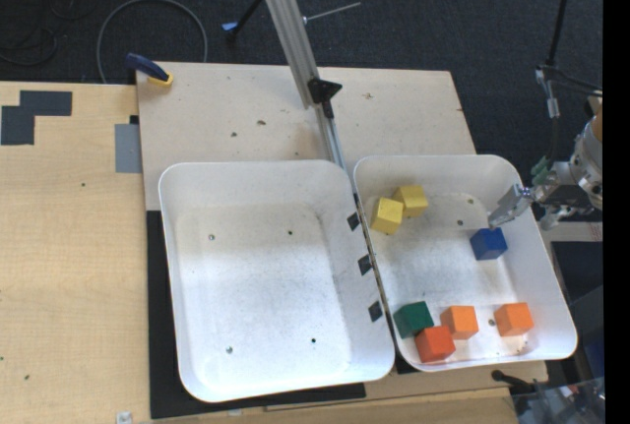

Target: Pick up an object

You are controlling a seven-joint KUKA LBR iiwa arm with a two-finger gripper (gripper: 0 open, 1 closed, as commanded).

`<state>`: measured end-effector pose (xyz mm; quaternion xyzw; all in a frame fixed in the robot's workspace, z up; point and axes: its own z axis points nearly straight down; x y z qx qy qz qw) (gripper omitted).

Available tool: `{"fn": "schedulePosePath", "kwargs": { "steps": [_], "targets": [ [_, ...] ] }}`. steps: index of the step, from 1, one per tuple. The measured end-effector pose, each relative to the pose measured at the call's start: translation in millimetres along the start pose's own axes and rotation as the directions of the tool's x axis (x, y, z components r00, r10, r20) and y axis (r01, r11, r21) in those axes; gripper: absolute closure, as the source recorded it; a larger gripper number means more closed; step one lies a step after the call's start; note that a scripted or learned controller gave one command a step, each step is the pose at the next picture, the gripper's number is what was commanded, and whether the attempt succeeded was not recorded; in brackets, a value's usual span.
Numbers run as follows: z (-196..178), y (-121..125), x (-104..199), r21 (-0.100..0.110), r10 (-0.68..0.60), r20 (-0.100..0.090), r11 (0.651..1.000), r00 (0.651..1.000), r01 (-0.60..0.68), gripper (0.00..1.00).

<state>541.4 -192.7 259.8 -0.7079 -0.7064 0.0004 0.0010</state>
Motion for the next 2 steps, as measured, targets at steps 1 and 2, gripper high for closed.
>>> {"fn": "schedulePosePath", "kwargs": {
  "steps": [1,2],
  "targets": [
    [16,-37,62,0.005,-0.007,-0.003,1.0,1.0,0.007,0.0],
    [22,-47,40,0.002,-0.001,0.0,1.0,1.0,0.001,0.0]
  ]
}}
